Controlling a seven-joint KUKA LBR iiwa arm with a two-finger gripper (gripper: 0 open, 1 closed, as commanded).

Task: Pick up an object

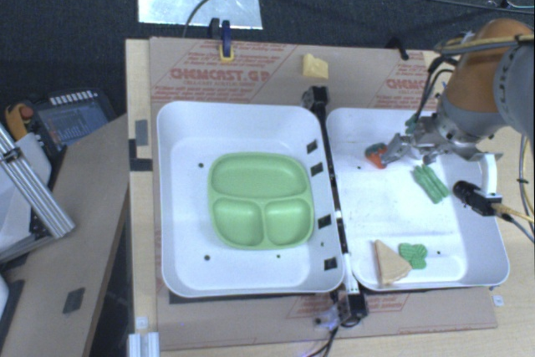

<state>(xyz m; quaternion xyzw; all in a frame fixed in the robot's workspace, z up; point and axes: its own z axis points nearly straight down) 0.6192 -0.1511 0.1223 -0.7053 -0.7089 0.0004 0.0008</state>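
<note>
In the right bin (pixel 481 263), a small red-orange object (pixel 375 155) lies on the floor near the back left. My gripper (pixel 394 150) is low over the bin, its tip right against that object's right side; whether the object sits inside the grip is not visible. A green ribbed piece (pixel 431 184) lies just right of the gripper. A tan wedge (pixel 389 262) and a small green leafy item (pixel 413 254) rest near the bin's front edge.
The left bin (pixel 180 180) holds a pale green divided plate (pixel 257 199). A black divider with clips (pixel 328 180) runs between the bins. A yellow block (pixel 315 66) sits on the board behind them.
</note>
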